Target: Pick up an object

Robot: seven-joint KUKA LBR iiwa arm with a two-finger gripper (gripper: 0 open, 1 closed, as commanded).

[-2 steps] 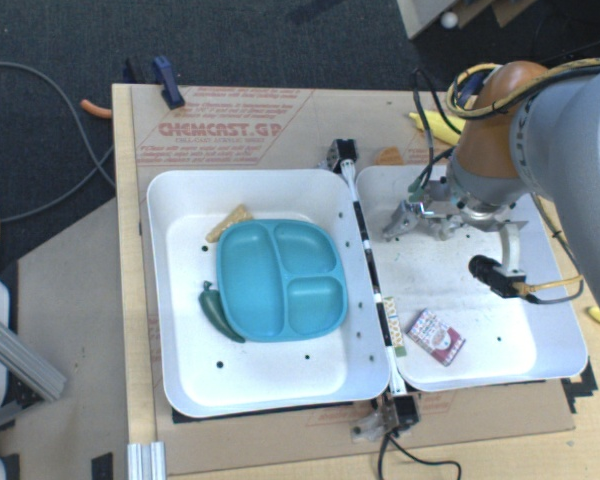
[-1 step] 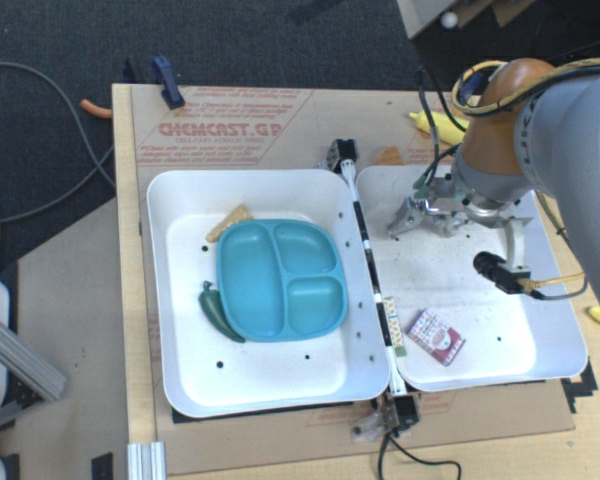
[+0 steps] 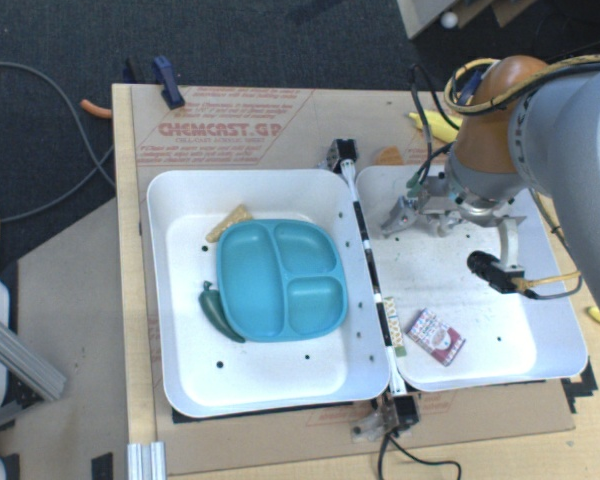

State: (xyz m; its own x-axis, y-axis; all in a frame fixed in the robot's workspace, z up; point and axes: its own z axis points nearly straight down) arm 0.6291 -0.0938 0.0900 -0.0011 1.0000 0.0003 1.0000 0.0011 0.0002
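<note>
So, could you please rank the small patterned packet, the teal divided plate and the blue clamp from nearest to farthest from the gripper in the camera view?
Measured from the gripper, at the back of the right bin:
1. Small patterned packet, in the same right bin, towards its front.
2. Teal divided plate, in the left bin.
3. Blue clamp, at the bench's far left corner.
</note>
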